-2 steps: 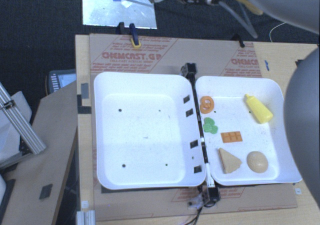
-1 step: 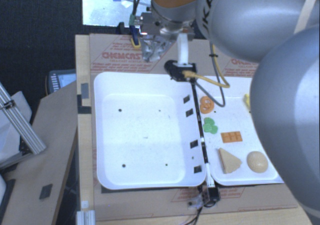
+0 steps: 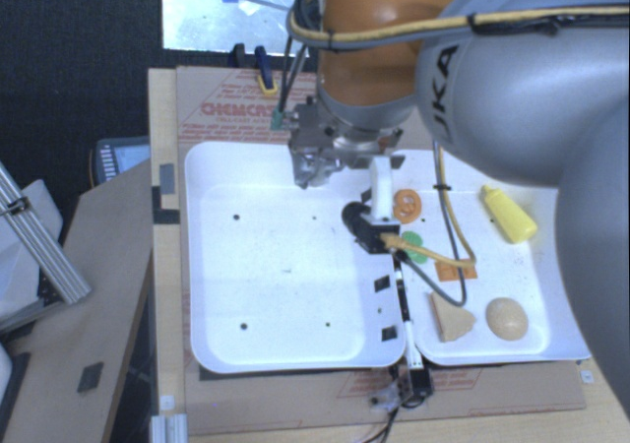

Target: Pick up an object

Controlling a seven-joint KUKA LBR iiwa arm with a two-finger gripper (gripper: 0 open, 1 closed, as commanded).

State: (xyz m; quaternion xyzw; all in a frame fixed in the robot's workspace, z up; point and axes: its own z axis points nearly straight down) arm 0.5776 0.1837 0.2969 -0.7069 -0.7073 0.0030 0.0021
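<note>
A: Currently, where is the gripper (image 3: 317, 167)?

B: Over the far edge of the left bin (image 3: 246, 333), close to the divider between bins. The arm (image 3: 512, 87) reaches in from the right and crosses above the right bin (image 3: 556, 338).

A: Finger state?

B: Cannot tell; the wrist housing hides them. Nothing is visible between them.

A: Candidate objects?

B: All in the right bin: a yellow bottle (image 3: 508, 214) at the far side, an orange ring (image 3: 407, 205) and a green piece (image 3: 410, 242) near the divider, a tan wedge (image 3: 450, 318) beside a beige egg (image 3: 507, 318) at the near side.

A: Why there?

B: Judgement: loose in the bin, well apart, which leaves room for a grasp. The egg is smooth and rounded and may slip.
</note>
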